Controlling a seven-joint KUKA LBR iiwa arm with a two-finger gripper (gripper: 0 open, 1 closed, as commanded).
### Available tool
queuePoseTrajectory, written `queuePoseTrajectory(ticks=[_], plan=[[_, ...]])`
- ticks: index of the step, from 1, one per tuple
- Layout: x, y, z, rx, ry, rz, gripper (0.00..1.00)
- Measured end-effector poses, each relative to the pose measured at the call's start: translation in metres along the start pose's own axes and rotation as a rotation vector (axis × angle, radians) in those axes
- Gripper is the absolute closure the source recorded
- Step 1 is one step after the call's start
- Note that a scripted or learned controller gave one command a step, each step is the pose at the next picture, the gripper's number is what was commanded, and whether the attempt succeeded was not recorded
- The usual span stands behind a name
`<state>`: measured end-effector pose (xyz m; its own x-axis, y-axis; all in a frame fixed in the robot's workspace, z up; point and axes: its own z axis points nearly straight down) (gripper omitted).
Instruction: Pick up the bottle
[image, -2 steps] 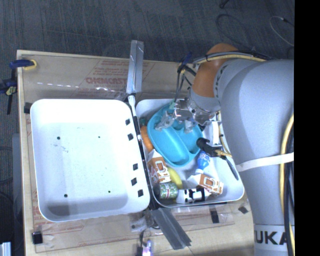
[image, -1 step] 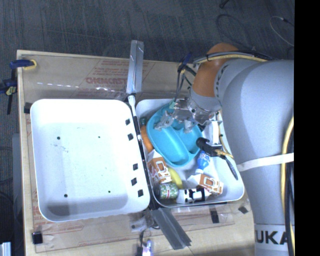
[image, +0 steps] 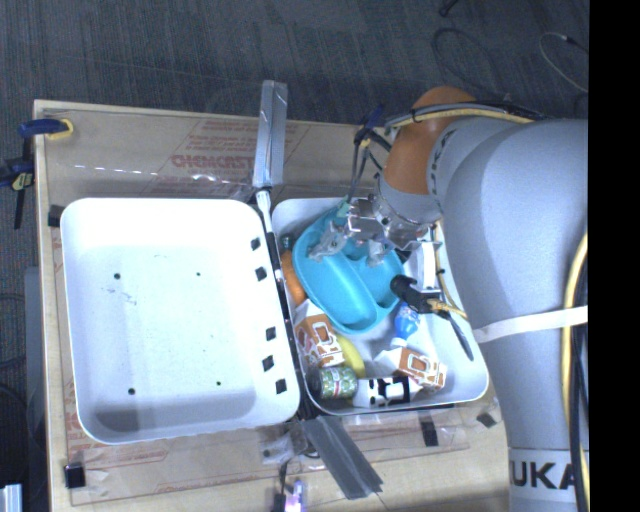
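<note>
Dark carpet around the bench; right bin (image: 470, 385) is cluttered. Gripper (image: 362, 238) sits over the blue bowl (image: 345, 280) at that bin's far end; finger state unreadable. Bottle (image: 405, 322), my best guess the small blue-capped item, lies just off the bowl's right rim, nearer the camera than the gripper, axis unclear. Arm base reads "UKA".

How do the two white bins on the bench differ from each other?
The left shallow white bin shows a bare floor with a few dark specks, while the right shallow white bin is crowded with objects, among them a large blue plastic bowl. The grey arm's two-finger gripper hangs over the right bin, not the left. Both are white, shallow and round-cornered.
</note>
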<state>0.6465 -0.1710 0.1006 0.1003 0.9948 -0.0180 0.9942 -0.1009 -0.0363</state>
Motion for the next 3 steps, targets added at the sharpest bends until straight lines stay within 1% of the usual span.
queuePoseTrajectory(ticks=[1, 3], plan=[[-0.0019, 0.0011, 0.0002, 0.003, 0.007, 0.003, 0.00], [-0.0020, 0.0015, 0.0002, 0.003, 0.008, 0.012, 0.00]])
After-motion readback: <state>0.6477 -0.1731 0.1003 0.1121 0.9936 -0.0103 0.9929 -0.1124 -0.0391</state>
